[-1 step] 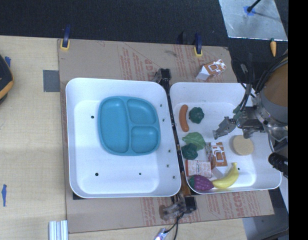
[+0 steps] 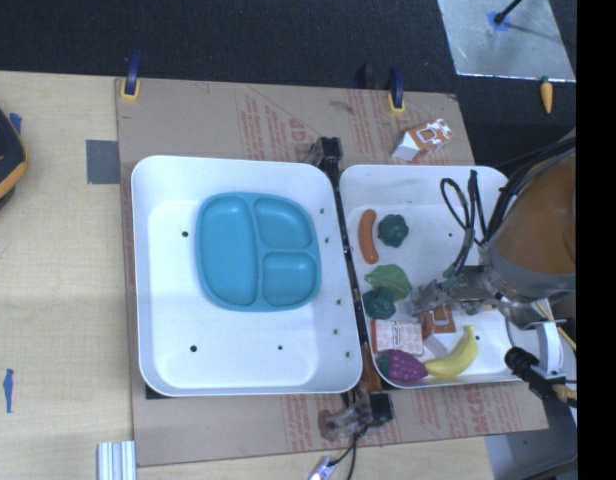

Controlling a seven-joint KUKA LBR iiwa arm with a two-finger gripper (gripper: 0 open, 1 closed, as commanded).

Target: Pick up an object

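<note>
Two white bins sit side by side: the left bin [image 2: 158,268] carries a blue divided plate [image 2: 258,250], the right bin [image 2: 428,183] holds the toy food. The gripper [image 2: 433,296] hangs low over the right bin's middle, likely because the pickable pieces crowd there; how far it is spread I cannot tell. Just beside it lie a green leafy piece [image 2: 388,278], a small red-and-white carton [image 2: 440,320], a banana [image 2: 456,356] and a purple piece [image 2: 405,367]. A sausage [image 2: 367,235] and broccoli [image 2: 393,230] lie apart, nearer the far wall. Nothing looks lifted yet
</note>
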